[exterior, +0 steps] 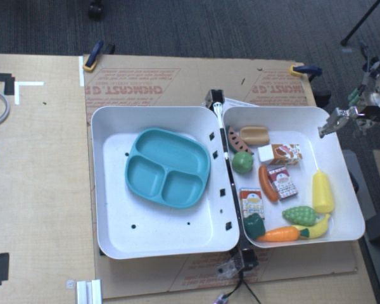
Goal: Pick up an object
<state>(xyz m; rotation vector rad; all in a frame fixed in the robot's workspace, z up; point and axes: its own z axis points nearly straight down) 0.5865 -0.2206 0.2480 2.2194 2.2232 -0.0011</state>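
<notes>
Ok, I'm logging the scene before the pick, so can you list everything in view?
Bins: two, white, side by side on cardboard.
Divided plate: one, teal, left bin.
Hot dog bun: one, tan, right bin's far end.
Watermelon slice: one, red, beside the bun.
Green ball: one, right bin's left side.
Sausage: one, red-orange, centre.
Small cartons: three, red and white, right bin.
Corn cob: one, yellow, right side.
Carrot: one, orange, near edge.
Clamps: two, blue-yellow, cardboard's far corners.
Hand: one, grey, above right bin's far right corner.

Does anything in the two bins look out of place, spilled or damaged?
Nothing stands out. The teal divided plate lies flat in the left bin, and the toy foods sit crowded but inside the right bin.
</notes>
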